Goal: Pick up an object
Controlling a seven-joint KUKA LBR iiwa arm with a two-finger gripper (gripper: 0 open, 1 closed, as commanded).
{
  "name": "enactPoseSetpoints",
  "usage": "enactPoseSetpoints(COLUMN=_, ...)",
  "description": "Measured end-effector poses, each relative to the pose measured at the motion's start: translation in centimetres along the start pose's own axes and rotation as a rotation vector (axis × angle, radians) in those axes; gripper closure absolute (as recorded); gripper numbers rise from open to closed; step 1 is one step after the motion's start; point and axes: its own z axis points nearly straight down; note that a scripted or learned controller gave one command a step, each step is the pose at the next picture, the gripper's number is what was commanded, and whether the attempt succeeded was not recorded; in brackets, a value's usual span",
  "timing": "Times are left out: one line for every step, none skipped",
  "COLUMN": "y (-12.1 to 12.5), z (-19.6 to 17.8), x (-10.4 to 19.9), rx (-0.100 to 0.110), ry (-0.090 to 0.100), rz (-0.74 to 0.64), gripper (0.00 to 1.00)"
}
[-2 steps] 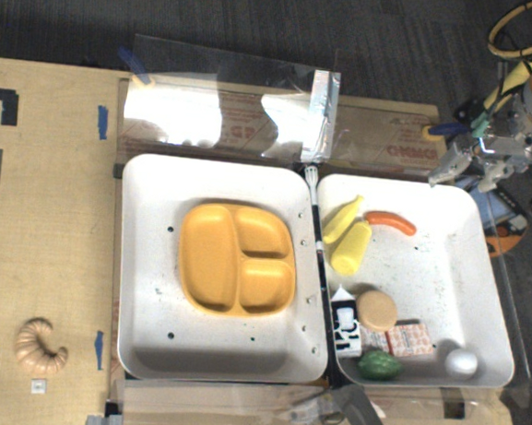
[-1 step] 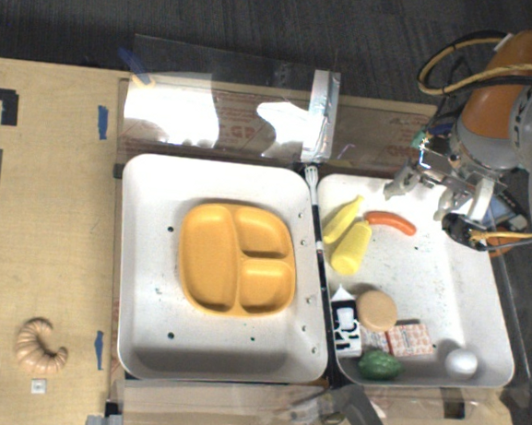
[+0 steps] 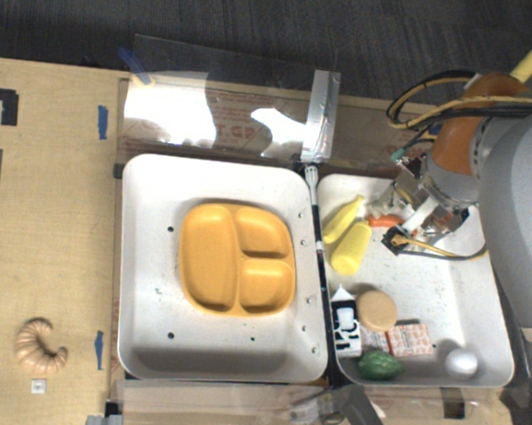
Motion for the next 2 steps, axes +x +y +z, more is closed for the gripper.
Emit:
enactPoseSetpoints(y=0.2, z=-1.4, x=0.4, rx=-0.01, ry=0.009, rz=-0.003, gripper=1.0)
enactPoseSetpoints(y=1.5, z=-6.4, x=-3.8, rx=0.003, ry=-0.01, rz=0.572, gripper=1.0)
